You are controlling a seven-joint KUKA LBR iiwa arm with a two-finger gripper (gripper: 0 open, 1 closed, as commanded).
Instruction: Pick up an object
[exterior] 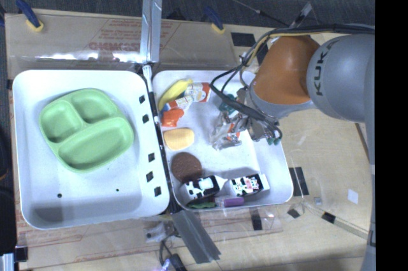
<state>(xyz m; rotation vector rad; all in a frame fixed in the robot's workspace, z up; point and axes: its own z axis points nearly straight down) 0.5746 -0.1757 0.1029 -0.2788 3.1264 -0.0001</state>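
Note:
My gripper (224, 134) reaches down into the right bin (275, 169), near its middle. Its fingers stand slightly apart, and a small orange and green item shows between them, though I cannot tell if it is held. To its left lie a yellow banana (173, 91), an orange toy (171, 117), a yellow oval piece (178, 136) and a brown round object (186, 166). Along the bin's near edge sit a black and white cow toy (204, 187), a purple object (232, 201) and a white printed box (248, 184).
The left bin (38, 199) holds a green divided plate (86, 127). A metal divider post (151, 27) rises between the bins at the back. The arm's orange band (287, 69) and grey body (341, 75) hang over the right bin's far right side, with cables around the wrist.

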